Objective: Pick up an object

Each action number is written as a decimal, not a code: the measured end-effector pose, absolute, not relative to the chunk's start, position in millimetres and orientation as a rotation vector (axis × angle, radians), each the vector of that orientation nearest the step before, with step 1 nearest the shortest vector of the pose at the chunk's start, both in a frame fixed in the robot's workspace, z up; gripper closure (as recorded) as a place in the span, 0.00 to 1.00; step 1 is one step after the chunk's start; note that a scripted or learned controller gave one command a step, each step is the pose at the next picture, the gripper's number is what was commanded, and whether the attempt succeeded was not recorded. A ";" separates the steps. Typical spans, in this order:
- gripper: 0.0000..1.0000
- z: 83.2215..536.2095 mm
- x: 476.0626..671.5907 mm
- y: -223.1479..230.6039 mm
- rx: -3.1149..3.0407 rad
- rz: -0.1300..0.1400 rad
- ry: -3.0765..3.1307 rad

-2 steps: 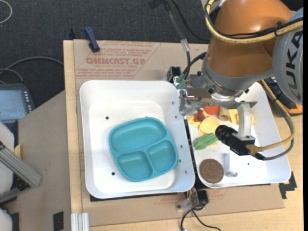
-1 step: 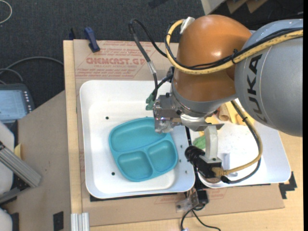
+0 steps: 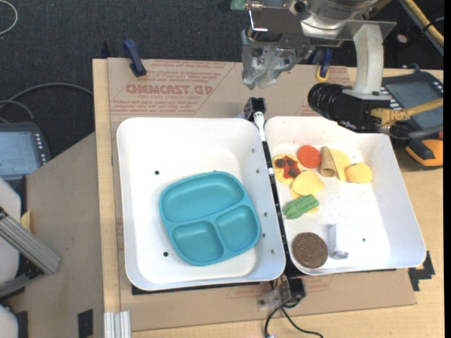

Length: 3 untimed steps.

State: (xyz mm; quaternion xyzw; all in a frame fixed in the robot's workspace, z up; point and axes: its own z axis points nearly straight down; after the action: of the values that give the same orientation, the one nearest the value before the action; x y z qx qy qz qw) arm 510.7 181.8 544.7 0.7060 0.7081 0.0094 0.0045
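Observation:
My gripper [image 3: 263, 72] hangs high over the cardboard at the back, just behind the seam between the two bins, with nothing visibly in it. In the right bin [image 3: 394, 210] lie a red disc [image 3: 308, 155], a brown cone [image 3: 329, 162], a yellow wedge [image 3: 343, 163], a yellow block [image 3: 359, 173], a pale slice with red spots [image 3: 286, 166], a yellow round piece [image 3: 307, 184], a green pod [image 3: 301, 206], a brown cookie [image 3: 309, 249] and a small grey piece [image 3: 337, 242]. All of them lie well in front of the gripper.
A teal divided plate [image 3: 208, 217] fills the front middle of the left bin [image 3: 141, 160]. A black clip [image 3: 255, 108] sits at the back of the seam between bins. A blue clamp [image 3: 134, 56] holds the cardboard's back left edge.

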 end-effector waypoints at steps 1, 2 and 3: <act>1.00 435.8 488.7 226.7 2.220 -0.013 2.230; 1.00 451.8 490.5 225.5 2.217 0.005 2.224; 1.00 462.2 490.8 226.3 2.215 0.008 2.225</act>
State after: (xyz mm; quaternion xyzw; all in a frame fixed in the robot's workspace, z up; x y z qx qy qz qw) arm 490.8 226.3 462.2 0.7055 0.7087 0.0027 0.0010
